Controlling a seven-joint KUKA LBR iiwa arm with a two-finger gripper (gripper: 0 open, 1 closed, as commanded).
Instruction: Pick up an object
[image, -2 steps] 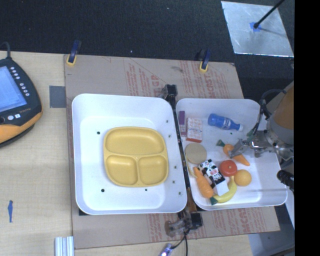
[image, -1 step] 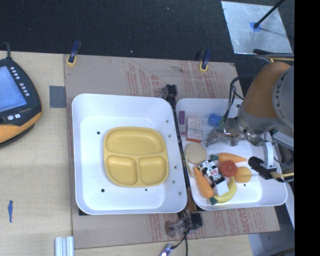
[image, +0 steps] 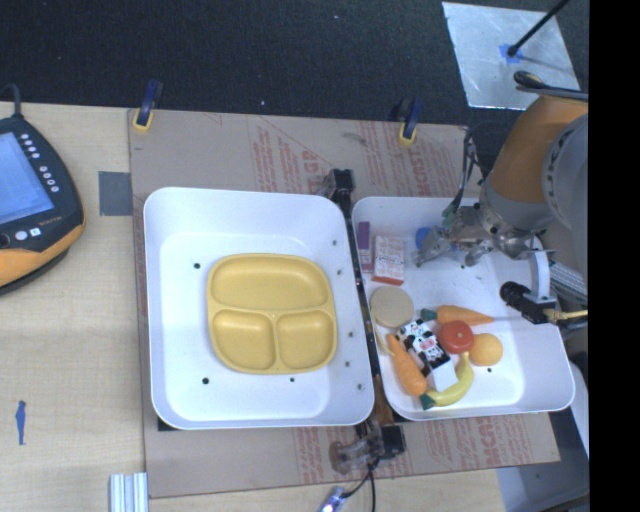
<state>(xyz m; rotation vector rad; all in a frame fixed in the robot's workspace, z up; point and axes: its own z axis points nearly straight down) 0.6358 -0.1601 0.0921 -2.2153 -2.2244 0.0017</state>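
Here I see the hand (image: 455, 243) low over the right bin's (image: 540, 385) far end; I cannot tell its state. The toy pile, tomato (image: 457, 336) and carrot (image: 405, 365) included, lies nearer me, apart from it.

Yellow divided tray (image: 271, 311), teach pendant (image: 30, 205)

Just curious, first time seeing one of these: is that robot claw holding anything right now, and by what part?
Nothing is held: the gripper hangs above the right bin, apart from the toys.

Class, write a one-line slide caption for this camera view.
Gripper poised over the right bin of toy food; yellow tray in left bin.
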